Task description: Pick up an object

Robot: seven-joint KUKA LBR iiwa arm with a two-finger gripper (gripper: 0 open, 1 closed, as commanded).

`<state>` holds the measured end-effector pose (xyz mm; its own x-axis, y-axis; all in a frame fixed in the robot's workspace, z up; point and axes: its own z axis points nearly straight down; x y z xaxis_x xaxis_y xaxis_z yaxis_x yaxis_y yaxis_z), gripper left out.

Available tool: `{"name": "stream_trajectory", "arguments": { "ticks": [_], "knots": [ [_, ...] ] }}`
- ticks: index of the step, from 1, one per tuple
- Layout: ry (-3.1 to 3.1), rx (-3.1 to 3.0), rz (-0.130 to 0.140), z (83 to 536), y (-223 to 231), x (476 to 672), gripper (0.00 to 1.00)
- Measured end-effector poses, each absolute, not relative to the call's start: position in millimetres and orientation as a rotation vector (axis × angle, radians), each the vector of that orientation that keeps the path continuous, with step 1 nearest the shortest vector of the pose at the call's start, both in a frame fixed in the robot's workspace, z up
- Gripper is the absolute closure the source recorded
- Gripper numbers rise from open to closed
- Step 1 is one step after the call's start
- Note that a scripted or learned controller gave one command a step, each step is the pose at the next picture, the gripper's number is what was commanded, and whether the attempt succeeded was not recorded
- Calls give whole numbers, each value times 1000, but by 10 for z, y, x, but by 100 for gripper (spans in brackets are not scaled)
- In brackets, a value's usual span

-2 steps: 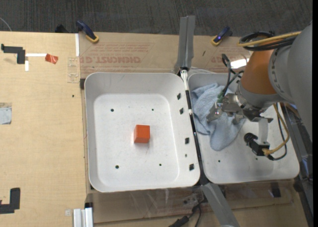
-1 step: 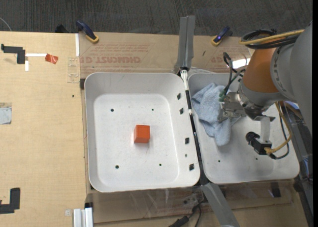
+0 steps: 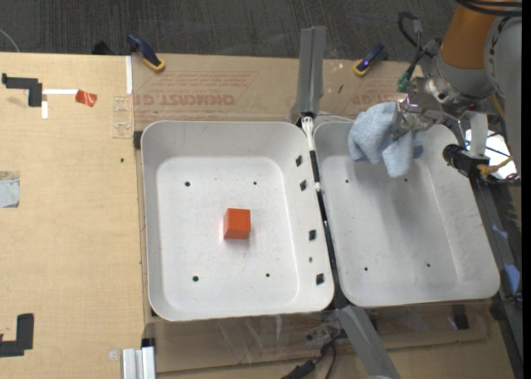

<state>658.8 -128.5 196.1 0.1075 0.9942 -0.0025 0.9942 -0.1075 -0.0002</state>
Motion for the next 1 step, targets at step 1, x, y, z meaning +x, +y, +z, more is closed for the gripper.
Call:
{"name": "stream_trajectory", "arguments": {
  "ticks": [1],
  "knots": [
    [1879, 2519, -6, 1911, -1000, 6582, 100]
  ]
}}
